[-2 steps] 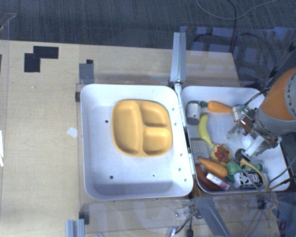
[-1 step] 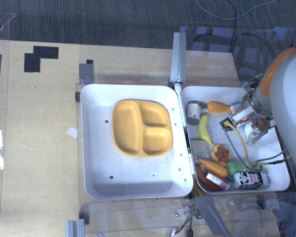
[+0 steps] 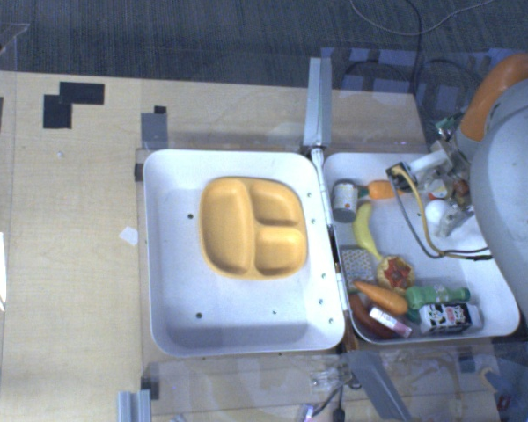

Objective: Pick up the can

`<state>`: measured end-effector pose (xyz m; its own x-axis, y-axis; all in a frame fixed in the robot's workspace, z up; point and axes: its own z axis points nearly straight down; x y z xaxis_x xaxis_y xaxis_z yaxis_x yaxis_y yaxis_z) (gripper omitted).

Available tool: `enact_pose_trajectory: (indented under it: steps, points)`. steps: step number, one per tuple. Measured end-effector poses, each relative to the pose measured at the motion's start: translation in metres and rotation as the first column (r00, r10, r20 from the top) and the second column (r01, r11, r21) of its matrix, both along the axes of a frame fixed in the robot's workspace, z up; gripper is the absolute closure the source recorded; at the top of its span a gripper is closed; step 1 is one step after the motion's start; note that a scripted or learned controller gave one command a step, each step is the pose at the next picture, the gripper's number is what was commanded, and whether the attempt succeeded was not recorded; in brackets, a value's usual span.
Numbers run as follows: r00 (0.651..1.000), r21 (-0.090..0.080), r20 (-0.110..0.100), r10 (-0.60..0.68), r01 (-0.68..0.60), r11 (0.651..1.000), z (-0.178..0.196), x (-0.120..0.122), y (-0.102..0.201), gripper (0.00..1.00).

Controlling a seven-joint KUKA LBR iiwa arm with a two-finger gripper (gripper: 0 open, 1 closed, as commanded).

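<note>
Can (image 3: pixel 344 199) label grey, writing too small.

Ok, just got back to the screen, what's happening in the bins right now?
The arm is reaching into the right bin from the right, its tool near the bin's upper right part. The can lies at that bin's upper left, next to a banana, apart from the tool and not picked up. The left bin holds a yellow divided tray.

Dull metal can (image 3: pixel 344 200), smooth white plastic bins (image 3: pixel 172 323), matt yellow plastic tray (image 3: pixel 251 227).
</note>
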<state>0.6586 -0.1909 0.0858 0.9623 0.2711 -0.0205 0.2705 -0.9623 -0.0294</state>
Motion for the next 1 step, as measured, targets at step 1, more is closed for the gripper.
enact_pose_trajectory:
  steps: [1]
  points:
    - [0.999,-0.023,0.037,0.008,-0.007,1.0,0.014,0.0069,-0.0054,1.0]
